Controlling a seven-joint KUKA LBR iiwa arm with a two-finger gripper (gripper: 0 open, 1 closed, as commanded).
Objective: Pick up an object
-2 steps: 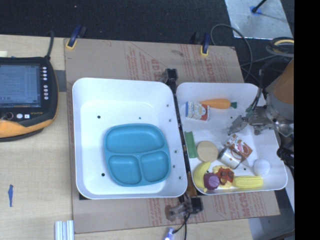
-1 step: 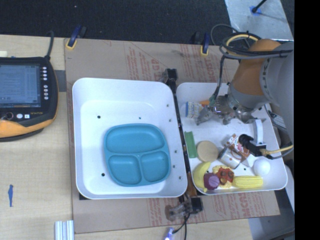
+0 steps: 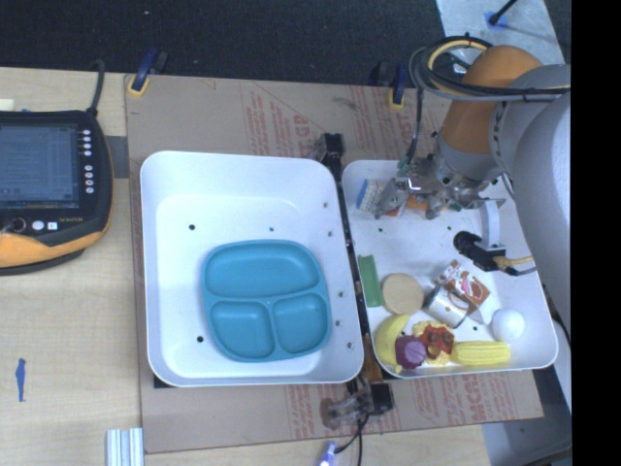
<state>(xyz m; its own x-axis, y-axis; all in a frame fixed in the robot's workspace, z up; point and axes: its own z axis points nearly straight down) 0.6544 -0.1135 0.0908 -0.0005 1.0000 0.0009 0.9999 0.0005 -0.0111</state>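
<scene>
Because the gripper (image 3: 427, 197) hangs at the right bin's (image 3: 543, 357) far end, grasp state impossible to tell, it could close short of the toy food (image 3: 437, 343) piled well below it.

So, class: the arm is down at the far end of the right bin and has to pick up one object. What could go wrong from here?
1. The gripper sits close to the far wall of the right bin, so it might bump that wall.
2. The food toys are crowded at the near end: banana, corn and purple piece touch, so a grab there may catch two things or slip.
</scene>
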